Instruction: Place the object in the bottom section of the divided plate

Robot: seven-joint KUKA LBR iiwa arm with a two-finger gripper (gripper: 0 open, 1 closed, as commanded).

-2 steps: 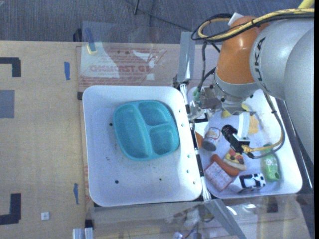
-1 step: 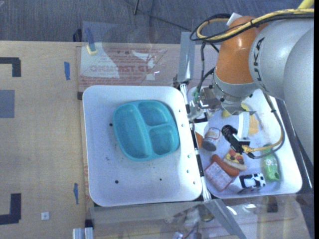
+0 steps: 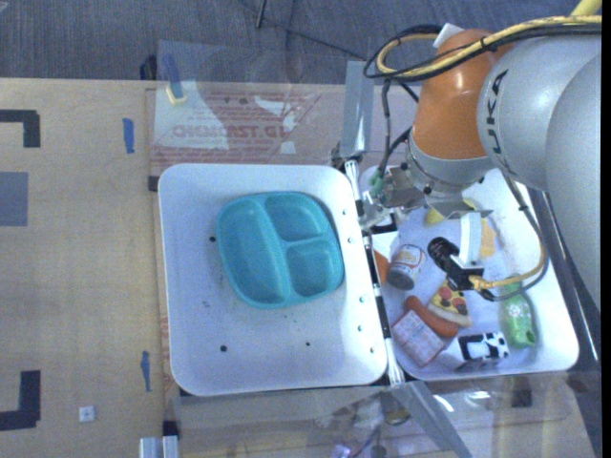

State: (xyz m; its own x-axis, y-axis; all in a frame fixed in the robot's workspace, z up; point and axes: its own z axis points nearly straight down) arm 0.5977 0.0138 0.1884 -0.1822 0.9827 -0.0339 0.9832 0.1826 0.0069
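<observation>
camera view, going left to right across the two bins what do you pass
left bin → teal divided plate → small can → pizza slice toy → green toy

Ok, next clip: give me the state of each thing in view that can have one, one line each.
Divided plate: upright in the left bin, nothing in its sections.
Left bin: holds the plate.
Right bin: holds the clutter of small items.
Can: lying on its side in the right bin.
Green bottle: lying in the right bin.
Arm: over the right bin's upper part.
</observation>
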